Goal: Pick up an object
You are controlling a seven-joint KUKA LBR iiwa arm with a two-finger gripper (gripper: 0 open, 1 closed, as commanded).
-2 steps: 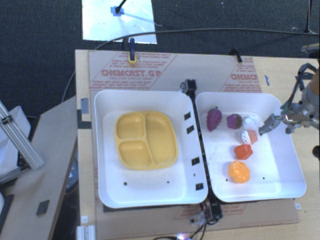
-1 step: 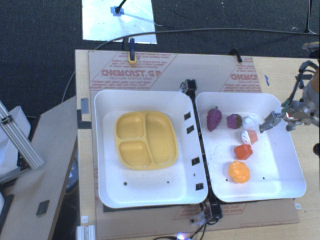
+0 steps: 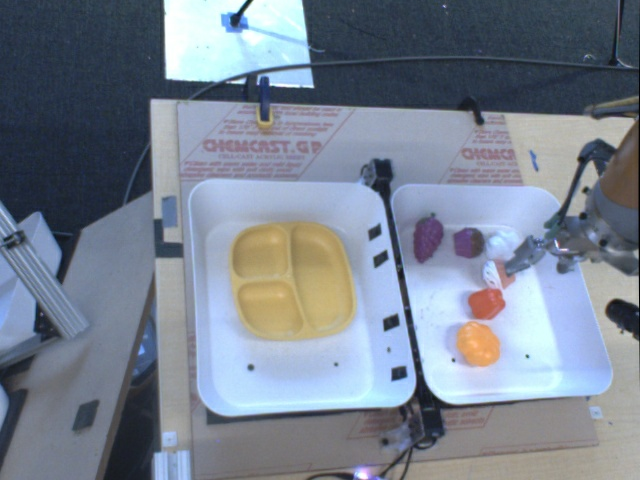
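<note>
Jaws low at right of frame, grip state impossible to tell, hang just beside the small white piece (image 3: 497,271) in the right bin (image 3: 560,368); nothing looks lifted yet.

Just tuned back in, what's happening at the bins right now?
The arm reaches in from the right and its claw sits low over the right bin, close to a small orange-and-white piece. Whether it has hold of anything can't be told. Also in that bin are a purple grape bunch, a smaller purple item, a red-orange piece and an orange fruit. The left bin holds a yellow divided plate.
</note>
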